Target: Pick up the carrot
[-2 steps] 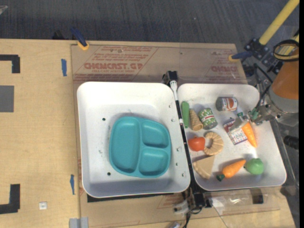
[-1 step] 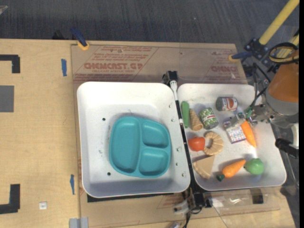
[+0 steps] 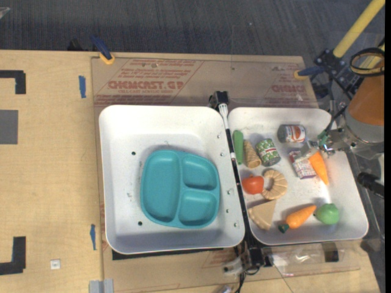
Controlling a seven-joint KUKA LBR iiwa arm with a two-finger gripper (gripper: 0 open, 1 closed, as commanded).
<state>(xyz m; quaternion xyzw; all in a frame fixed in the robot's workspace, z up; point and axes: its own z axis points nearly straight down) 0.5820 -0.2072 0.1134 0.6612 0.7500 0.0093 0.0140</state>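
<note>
Two orange carrot-like pieces lie in the right bin (image 3: 357, 194). One orange tapered carrot (image 3: 319, 167) lies near the bin's right wall, its point toward the front. The other carrot (image 3: 299, 217), with a dark green stem end, lies near the front wall beside a green apple (image 3: 328, 213). My gripper (image 3: 324, 144) hangs at the right wall, just above the wide end of the tapered carrot. The grey arm with its orange band (image 3: 368, 105) reaches in from the right. I cannot make out whether the gripper touches the carrot.
The right bin also holds a cucumber (image 3: 237, 147), a green can (image 3: 267, 152), a silver can (image 3: 292, 133), a pink packet (image 3: 302, 165), a tomato (image 3: 253, 184), a croissant (image 3: 275, 184) and a tan wedge (image 3: 263, 213). In the left bin (image 3: 116, 163) lies a teal divided plate (image 3: 181, 188).
</note>
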